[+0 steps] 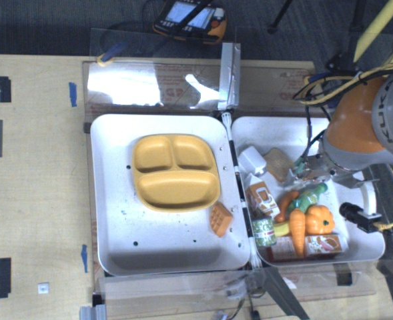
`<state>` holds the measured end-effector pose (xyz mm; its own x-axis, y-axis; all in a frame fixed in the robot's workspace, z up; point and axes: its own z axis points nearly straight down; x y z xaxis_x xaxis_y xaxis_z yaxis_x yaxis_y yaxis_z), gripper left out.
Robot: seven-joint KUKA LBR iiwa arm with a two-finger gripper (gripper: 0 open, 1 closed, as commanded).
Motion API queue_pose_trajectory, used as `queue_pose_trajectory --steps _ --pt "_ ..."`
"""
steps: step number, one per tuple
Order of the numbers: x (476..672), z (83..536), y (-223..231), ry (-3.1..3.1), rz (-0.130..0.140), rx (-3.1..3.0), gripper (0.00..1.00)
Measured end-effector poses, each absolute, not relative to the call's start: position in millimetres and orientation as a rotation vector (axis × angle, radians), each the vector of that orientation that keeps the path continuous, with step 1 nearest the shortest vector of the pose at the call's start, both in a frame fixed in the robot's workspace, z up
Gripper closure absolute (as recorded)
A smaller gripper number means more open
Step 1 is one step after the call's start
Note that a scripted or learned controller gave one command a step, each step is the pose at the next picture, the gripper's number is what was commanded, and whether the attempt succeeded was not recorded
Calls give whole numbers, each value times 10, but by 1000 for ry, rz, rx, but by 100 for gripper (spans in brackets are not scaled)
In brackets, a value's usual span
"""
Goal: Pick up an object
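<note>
Two shallow white bins sit side by side on the counter [36,179], seen from above at a slant.

Left bin [116,232]: a yellow divided tray [176,172], three compartments, lies upside-up near the bin's middle, slightly toward the far side. Just beside its near-right corner, an orange waffle-like piece [220,219] rests close to the bin's right wall.

Right bin [369,242]: a crowded heap of toy food. A white bottle-like item [253,160] lies by the left wall, a tan flat piece [278,165] next to it. Nearer the camera, a brown-labelled packet [261,200] and a green-labelled can [263,233], both along the left wall. A carrot [297,223] stands roughly upright in the pile, touching an orange pumpkin [319,219] on its right. A red-labelled package [323,244] lies under them at the near edge. A green item [311,197] sits just behind the pumpkin.

The arm [363,122] comes in from the right, orange band prominent over the right bin's far-right corner. The gripper [307,172] is low over the pile, near the tan piece and green item. The wrist and clutter mask the fingertips; cannot tell whether it is open, closed, or gripping anything.

Beyond the bins, a handheld control pendant [188,19] lies on the floor.
</note>
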<state>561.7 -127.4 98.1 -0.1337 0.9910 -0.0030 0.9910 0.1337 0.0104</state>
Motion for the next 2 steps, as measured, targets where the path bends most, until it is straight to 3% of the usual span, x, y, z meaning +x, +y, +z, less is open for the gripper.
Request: queue_pose_trajectory --steps 1,2 --pt "6259 869 -1464 2447 3 1963 100" --pt "6676 2074 -1253 2340 1 2092 100"
